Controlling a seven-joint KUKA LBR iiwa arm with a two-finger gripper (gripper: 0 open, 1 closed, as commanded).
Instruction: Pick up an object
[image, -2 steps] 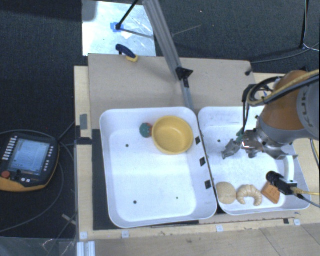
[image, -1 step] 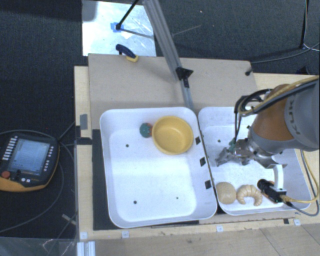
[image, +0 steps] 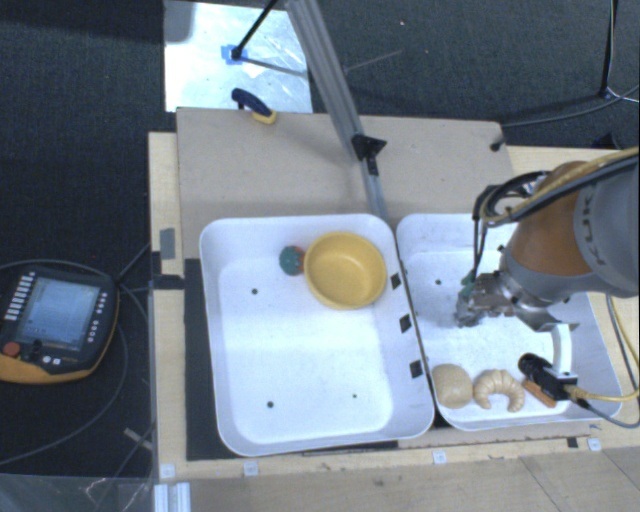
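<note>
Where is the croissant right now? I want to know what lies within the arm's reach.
The croissant lies in the right bin, near its front edge, right beside a round bread roll and below the gripper.

Single fixed camera above the bench (image: 330, 150), looking down at a slant, both white bins (image: 300, 400) framed

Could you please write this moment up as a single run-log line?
arm: over right bin | hand: low above bin floor, nothing seen held | right bin: bread roll, croissant | left bin: yellow bowl, green ball
</note>
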